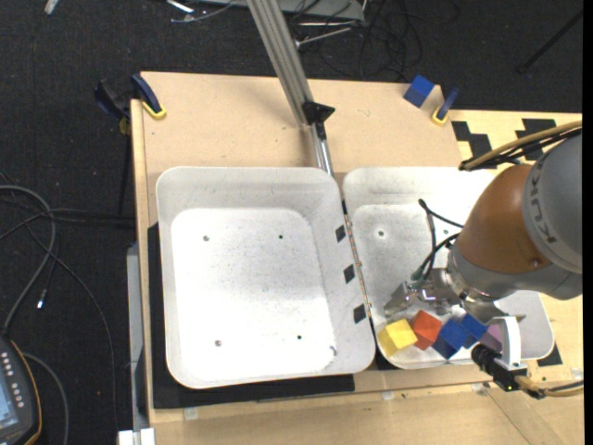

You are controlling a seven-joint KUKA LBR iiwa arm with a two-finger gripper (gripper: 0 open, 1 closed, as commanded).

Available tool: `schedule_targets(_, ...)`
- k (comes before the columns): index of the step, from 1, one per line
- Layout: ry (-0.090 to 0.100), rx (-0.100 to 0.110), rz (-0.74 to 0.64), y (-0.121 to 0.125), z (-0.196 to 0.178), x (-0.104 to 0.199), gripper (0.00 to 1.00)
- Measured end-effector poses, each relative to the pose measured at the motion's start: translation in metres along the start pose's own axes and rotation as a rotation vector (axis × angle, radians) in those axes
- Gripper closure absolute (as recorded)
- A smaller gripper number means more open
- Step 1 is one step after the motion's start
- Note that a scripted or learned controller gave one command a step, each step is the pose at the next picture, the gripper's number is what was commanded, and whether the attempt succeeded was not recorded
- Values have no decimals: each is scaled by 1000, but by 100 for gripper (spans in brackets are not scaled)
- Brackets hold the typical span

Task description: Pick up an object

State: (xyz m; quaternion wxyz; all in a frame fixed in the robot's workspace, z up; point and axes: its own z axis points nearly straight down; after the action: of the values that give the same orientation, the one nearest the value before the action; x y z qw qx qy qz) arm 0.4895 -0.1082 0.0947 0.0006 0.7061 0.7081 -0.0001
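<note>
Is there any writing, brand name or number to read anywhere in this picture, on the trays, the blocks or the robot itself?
No readable text anywhere.
Black-and-white checker pattern on the bench: a pattern, no letters.
Screen device at the lower left edge: too small and blurred to read.
Robot arm, trays and coloured blocks: no labels seen.

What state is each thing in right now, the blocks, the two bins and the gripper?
yellow block: lying in the right bin, near its front left corner.
orange block: lying beside the yellow block.
blue block: lying beside the orange block.
gripper: low over the blocks.
right bin: holds the blocks.
left bin: flat on the bench.
</note>
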Motion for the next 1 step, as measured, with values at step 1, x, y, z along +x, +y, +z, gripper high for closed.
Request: schedule_targets(1, -3, -5, 5, 18, -50, -36, 0)
